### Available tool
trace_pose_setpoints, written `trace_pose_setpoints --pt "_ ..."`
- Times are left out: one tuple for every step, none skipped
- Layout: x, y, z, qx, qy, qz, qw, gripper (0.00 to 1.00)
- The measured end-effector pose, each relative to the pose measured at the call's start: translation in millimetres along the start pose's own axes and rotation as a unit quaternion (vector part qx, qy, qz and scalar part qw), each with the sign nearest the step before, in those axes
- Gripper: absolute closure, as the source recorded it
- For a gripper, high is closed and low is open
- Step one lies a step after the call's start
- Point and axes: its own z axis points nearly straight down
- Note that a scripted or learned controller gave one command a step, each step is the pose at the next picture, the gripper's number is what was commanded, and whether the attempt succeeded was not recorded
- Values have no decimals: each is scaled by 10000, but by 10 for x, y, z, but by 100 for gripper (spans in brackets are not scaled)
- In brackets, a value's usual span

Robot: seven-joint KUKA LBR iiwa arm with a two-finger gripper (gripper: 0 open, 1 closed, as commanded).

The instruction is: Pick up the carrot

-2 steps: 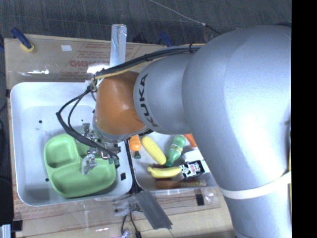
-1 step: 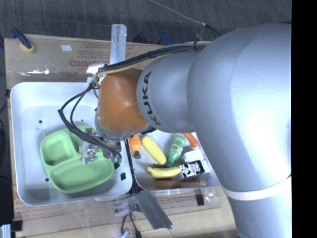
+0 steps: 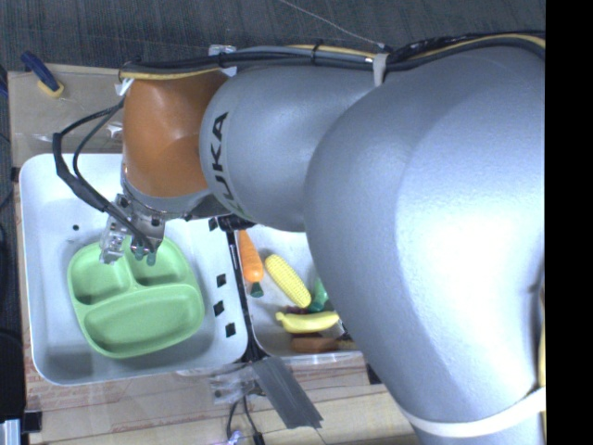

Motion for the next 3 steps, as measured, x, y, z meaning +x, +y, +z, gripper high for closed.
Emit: trace_pose_setpoints --pt "825 63 -452 16 20 1383 9904 100" --pt "650 95 -1841 -27 -25 2118 9773 100" --pt "640 -578 -1492 34 16 2741 9617 100"
